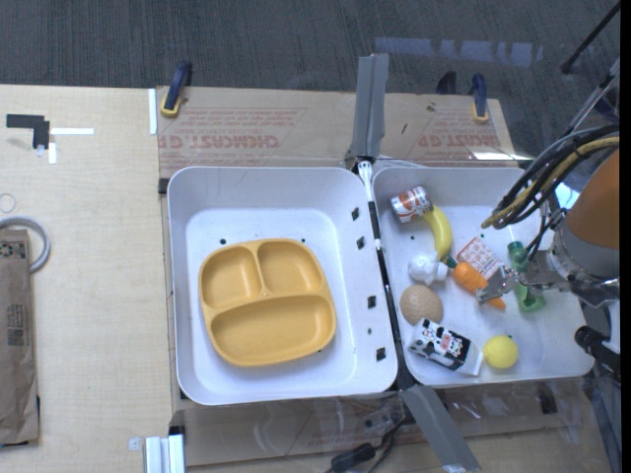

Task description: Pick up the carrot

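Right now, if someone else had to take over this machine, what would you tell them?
Gripper: low in the right bin, at the carrot's right end; whether it grips is unclear.
Carrot: lying in the right bin, beside the banana and a small red-and-white box.
Yellow divided plate: in the left bin.
Done: arm is at the carrot.
Left: confirm the grasp, lift it.
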Robot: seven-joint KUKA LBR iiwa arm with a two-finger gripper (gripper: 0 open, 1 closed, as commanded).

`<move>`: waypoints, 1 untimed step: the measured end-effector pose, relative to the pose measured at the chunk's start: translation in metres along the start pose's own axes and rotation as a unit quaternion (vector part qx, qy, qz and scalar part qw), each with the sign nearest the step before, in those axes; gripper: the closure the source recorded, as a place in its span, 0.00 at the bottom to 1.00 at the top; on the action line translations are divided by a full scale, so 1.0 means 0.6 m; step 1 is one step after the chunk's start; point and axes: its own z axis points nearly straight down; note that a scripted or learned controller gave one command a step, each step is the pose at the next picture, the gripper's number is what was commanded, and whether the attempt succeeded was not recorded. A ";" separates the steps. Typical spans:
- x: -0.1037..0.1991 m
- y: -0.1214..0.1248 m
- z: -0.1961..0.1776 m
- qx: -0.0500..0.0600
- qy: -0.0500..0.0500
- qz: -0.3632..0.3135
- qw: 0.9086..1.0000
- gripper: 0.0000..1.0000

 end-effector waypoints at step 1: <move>-0.007 0.000 -0.015 -0.002 -0.006 0.002 1.000 1.00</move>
